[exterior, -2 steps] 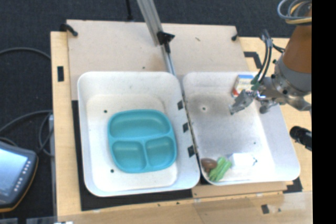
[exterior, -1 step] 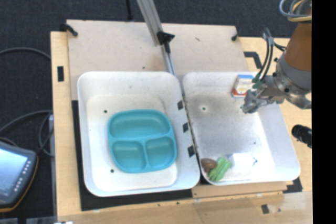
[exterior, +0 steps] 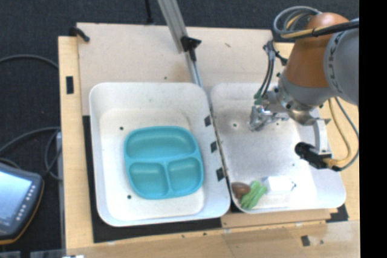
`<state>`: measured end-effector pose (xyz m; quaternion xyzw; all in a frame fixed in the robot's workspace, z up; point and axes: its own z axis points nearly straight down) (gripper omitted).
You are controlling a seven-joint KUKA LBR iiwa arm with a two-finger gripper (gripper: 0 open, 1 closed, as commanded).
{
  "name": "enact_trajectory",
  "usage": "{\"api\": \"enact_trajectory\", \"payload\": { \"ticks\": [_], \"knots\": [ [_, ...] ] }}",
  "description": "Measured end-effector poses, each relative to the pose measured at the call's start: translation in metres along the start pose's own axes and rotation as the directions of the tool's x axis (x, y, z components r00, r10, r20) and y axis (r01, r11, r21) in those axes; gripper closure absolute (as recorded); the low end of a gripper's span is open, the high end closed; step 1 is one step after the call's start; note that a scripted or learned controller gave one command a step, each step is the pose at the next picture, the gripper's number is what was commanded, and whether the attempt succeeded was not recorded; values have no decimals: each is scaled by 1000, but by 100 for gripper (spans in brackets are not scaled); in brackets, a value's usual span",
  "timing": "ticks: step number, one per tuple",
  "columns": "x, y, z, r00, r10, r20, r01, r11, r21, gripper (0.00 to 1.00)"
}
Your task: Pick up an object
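A: Biggest first: what lies in the two bins?

B: The left bin (exterior: 103, 148) holds a teal divided plate (exterior: 163, 161). The right bin (exterior: 326, 193) has the arm (exterior: 311, 63) over its far part.

A: And the claw?

B: The gripper (exterior: 259, 119) hangs above bare floor; whether it is released or clenched, I cannot tell.

A: The objects?

B: Well apart from it, in the near corner: a green piece (exterior: 256, 193), a brown piece (exterior: 240, 189) touching it, a white piece (exterior: 279, 183) beside.

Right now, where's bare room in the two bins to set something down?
Right bin: its bare middle, between the gripper above and the items in the near-left corner. Left bin: the tray crowds it, leaving only the strip around it.
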<state>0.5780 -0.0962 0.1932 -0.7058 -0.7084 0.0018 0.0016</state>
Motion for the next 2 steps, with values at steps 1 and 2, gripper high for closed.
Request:
{"api": "enact_trajectory", "payload": {
  "ticks": [1,2],
  "knots": [
    [71,53,-9,1000,-5,-2,5,1000,-9,100],
    [112,-48,-35,1000,-2,-1,2,1000,-3,100]
  ]
}}
